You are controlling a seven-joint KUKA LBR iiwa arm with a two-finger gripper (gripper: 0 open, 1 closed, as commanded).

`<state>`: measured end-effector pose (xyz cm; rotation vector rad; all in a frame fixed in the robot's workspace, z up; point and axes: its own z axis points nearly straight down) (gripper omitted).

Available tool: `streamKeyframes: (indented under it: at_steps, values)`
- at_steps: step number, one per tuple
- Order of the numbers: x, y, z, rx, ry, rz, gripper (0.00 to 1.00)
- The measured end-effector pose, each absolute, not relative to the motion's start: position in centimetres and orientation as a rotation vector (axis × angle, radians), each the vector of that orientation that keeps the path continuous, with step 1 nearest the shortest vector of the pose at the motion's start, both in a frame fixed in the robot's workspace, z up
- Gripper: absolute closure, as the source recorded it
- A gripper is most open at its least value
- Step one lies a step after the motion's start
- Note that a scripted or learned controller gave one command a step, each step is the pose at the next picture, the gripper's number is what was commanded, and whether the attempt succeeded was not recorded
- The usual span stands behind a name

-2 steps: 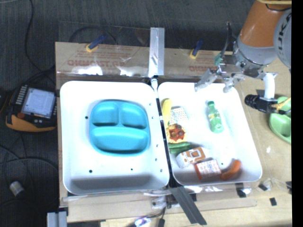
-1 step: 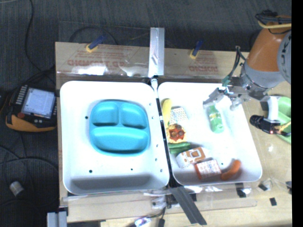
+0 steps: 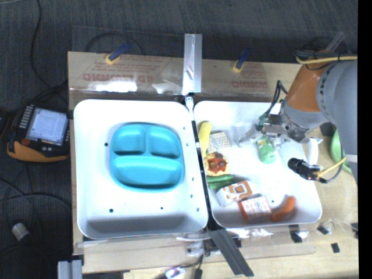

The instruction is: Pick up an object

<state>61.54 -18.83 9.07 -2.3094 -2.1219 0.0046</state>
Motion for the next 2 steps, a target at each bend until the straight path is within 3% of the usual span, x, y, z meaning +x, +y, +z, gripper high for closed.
streamKeyframes:
  at_steps: [1,2]
  values:
    - [61.6,-18.7,9.7,-2.301,-2.122,0.005,1.0]
    - [58.2,-14.0,19.4,-2.518,-1.867,0.011,1.0]
